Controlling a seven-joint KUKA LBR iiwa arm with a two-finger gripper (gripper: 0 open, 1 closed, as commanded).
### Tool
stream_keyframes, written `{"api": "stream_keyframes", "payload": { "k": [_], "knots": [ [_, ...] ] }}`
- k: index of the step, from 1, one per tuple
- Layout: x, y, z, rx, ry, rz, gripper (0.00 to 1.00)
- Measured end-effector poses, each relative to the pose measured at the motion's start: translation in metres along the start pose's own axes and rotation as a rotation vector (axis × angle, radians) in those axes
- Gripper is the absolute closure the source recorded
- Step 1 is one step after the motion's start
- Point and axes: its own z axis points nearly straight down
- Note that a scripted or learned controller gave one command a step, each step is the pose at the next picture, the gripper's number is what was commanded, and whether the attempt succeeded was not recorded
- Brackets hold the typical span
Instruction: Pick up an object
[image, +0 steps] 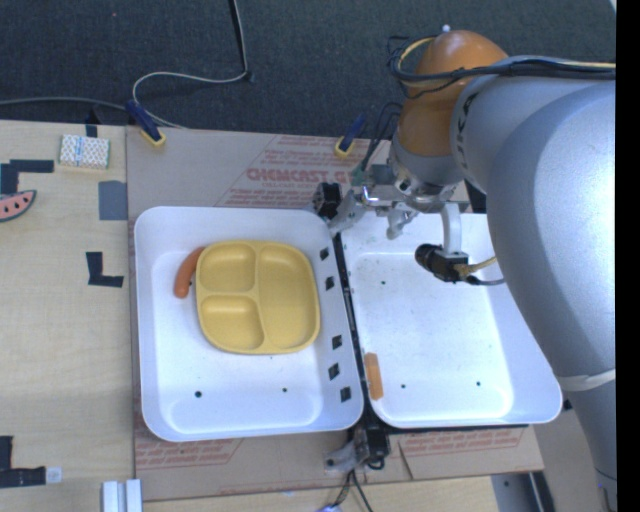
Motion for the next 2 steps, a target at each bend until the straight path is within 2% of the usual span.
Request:
{"api": "stream_keyframes", "payload": {
  "k": [1,2],
  "knots": [
    [-0.0001,0.0,-0.0097,0.001,-0.002,-0.001,1.0],
    [0.0,-0.0001,-0.0094,0.002,-0.003,-0.001,0.0]
  ]
}}
